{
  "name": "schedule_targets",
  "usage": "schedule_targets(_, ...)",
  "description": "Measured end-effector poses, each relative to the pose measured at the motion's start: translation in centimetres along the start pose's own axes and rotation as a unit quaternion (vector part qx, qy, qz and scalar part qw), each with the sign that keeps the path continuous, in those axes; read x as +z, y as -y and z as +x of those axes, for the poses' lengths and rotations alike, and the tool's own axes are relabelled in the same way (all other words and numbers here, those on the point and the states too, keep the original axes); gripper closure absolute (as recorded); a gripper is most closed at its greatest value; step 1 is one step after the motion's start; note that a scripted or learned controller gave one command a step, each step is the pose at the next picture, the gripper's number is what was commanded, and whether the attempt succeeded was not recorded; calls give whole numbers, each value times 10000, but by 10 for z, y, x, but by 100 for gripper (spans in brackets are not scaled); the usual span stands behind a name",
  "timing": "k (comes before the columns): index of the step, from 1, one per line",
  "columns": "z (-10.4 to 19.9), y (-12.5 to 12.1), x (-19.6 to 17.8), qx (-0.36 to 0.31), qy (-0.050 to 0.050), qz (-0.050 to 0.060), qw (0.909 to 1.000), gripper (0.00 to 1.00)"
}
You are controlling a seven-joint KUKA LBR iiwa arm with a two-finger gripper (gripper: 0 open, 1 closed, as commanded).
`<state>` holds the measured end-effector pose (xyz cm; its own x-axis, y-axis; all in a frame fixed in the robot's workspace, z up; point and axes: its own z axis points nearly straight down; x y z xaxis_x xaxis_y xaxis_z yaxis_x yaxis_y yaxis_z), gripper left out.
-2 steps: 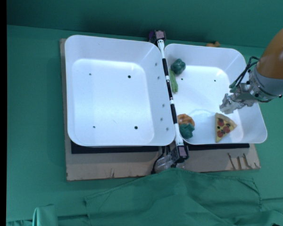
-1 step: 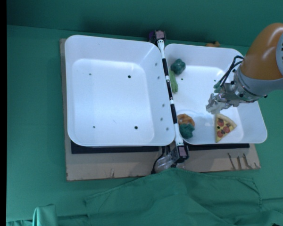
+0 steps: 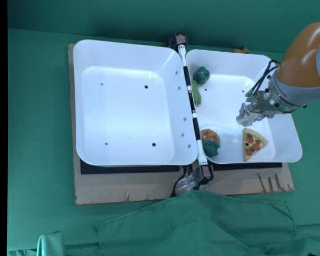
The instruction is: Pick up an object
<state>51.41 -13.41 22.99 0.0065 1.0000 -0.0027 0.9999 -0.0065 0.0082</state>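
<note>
The left bin [image 3: 129, 103] is smooth white plastic with rounded corners. In the right bin [image 3: 232, 89], a green broccoli-like toy [image 3: 201, 75] and a slim green piece [image 3: 196, 92] lie by the divider, an orange-and-green toy [image 3: 209, 142] nearer the front. The pizza slice [image 3: 252, 143] lies flat, its long axis front-to-back, tip toward the front. The tool [image 3: 246, 115] hangs just above it; open or closed, I cannot tell. Green cloth [image 3: 37, 143] covers the worktop.

White bins [image 3: 96, 63], green cloth [image 3: 42, 143], yellow pizza slice [image 3: 253, 143] dotted red
</note>
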Motion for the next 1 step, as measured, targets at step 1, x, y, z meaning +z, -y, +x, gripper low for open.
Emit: schedule_targets(1,21,32,-100,-29,-1,-31,10000,100)
